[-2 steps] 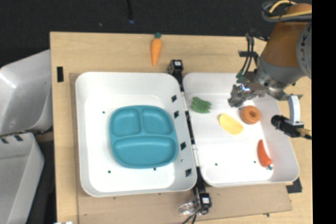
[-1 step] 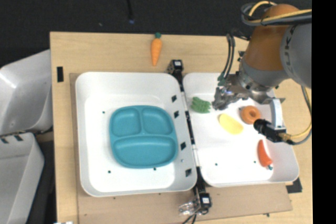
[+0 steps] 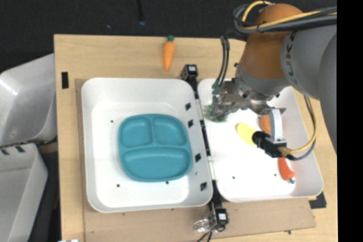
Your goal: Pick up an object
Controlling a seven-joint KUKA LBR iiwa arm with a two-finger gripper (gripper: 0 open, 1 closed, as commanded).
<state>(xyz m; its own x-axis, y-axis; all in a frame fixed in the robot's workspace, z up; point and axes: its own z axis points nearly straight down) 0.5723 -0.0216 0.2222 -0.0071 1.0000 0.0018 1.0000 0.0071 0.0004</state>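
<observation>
In the left of the frame, the left bin [image 3: 96, 139] holds a blue divided plate [image 3: 154, 146] lying flat at its middle, and a toy carrot [image 3: 168, 52] rests on the bare bench [image 3: 113, 56] at upper centre, outside both bins and so probably not a candidate. The gripper [image 3: 218, 110] hangs low over the upper left corner of the right bin [image 3: 249, 181], apparently to reach among the objects there; whether it is spread or pressed together I cannot tell. Right of it lie a yellow piece [image 3: 245, 132], an orange piece [image 3: 265, 122] partly behind the arm [image 3: 266, 59], and an orange-red piece [image 3: 286, 169] toward the lower right, none of them in its grasp.
</observation>
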